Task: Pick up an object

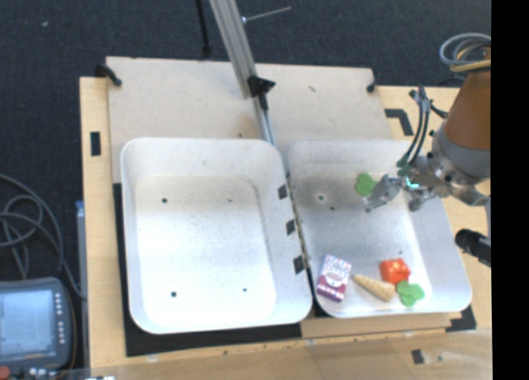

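My gripper (395,197) hangs over the right bin (331,163), near its middle, below the arm's orange band. A small green object (364,182) sits right at the gripper's left side, touching or nearly touching it; I cannot tell whether it is held. Along the bin's front edge lie a purple and white carton (333,277), a tan cone (376,287), a red-orange piece (394,270) and a second green piece (410,292).
The left bin (207,230) lies beside the right one, with a black divider strip between them. A slanted metal post (235,31) rises behind the bins. A dark knob (471,244) sticks out at the right.
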### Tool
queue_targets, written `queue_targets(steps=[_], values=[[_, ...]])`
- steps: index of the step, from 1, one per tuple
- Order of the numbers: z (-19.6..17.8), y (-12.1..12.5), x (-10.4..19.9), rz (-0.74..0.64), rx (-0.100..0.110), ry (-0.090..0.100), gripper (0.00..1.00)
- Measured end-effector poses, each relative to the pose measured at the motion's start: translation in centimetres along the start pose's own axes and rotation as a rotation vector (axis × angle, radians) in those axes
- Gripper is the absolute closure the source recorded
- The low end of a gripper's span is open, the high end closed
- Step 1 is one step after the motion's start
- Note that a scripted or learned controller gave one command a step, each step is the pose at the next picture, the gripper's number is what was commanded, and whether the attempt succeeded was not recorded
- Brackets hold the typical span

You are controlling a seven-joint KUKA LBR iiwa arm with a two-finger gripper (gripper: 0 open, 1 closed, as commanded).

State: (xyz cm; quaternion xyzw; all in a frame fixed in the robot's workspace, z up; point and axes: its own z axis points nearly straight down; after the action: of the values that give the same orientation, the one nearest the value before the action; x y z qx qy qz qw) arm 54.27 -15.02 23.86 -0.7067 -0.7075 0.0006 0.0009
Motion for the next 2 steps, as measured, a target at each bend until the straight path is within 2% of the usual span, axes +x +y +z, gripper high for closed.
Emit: queue_targets(steps=[1,2], values=[[-0.2,0.1,0.0,0.001,-0.004,-0.001,0.00],[4.2,-0.1,-0.8,0.003,0.001,-0.002,0.00]])
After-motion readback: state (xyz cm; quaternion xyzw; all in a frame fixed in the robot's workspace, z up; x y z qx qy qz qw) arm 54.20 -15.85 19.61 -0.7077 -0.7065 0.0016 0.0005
